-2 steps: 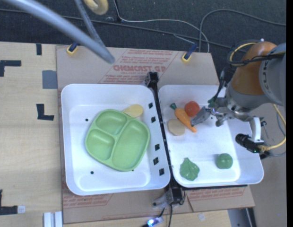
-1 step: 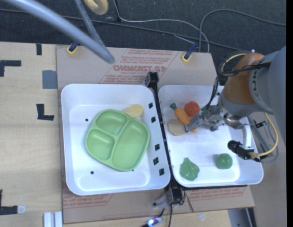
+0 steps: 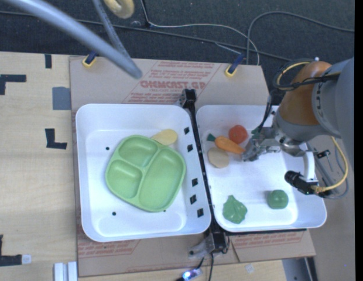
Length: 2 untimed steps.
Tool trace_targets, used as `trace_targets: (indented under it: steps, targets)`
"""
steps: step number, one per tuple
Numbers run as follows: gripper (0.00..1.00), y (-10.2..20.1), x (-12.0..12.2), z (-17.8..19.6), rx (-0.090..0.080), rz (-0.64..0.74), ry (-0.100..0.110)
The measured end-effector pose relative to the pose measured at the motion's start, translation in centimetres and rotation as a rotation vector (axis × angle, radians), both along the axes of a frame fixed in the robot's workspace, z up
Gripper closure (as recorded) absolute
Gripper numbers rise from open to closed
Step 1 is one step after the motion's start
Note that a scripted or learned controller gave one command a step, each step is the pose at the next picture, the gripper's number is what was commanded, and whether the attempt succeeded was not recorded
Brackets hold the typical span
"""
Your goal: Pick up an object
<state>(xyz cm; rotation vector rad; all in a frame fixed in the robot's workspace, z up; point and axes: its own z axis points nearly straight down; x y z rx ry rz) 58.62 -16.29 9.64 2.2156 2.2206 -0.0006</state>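
Observation:
My gripper [image 3: 250, 152] hangs low in the right bin [image 3: 257, 189], its tips just right of an orange carrot [image 3: 228, 146]. A red tomato [image 3: 238, 133] lies just above the carrot, and a beige round piece [image 3: 218, 158] just below-left of it. Nearer the front of this bin lie a green leafy piece [image 3: 234, 209] and a green round piece [image 3: 277, 199]. Nothing shows between the fingers from here.
The left bin [image 3: 91, 174] holds a green divided plate [image 3: 146, 172] with a pale yellow piece [image 3: 165, 137] at its upper edge. A black divider [image 3: 196, 157] runs between the bins. The grey arm body [image 3: 322, 107] with cables fills the right side.

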Motion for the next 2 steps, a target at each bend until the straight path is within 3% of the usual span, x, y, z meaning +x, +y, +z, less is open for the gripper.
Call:
trace_targets:
  steps: [2]
  targets:
    - [1.0,-1.0,0.2,8.8,0.002,-0.001,-0.001]
